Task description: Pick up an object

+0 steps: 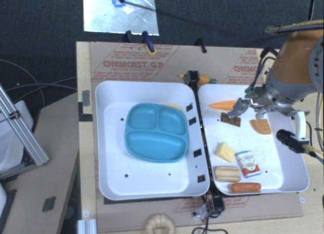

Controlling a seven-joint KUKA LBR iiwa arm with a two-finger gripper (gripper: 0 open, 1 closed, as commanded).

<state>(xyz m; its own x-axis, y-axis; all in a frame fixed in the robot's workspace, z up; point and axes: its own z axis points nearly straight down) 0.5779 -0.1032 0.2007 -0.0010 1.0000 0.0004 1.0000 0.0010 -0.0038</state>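
robot lab | cardboard-topped bench point(126, 61) | white bins point(109, 142) | loose cables point(30, 83)

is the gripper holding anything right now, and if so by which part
It cannot be told. The gripper hangs low over the right white bin, right by the orange carrot and a small brown piece, but no object shows between its fingers.

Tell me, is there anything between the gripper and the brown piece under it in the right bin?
Nothing visible stands between them. The gripper hangs just over the small brown piece, with the carrot close behind it and the orange wedge to its side; both lie apart from the piece.
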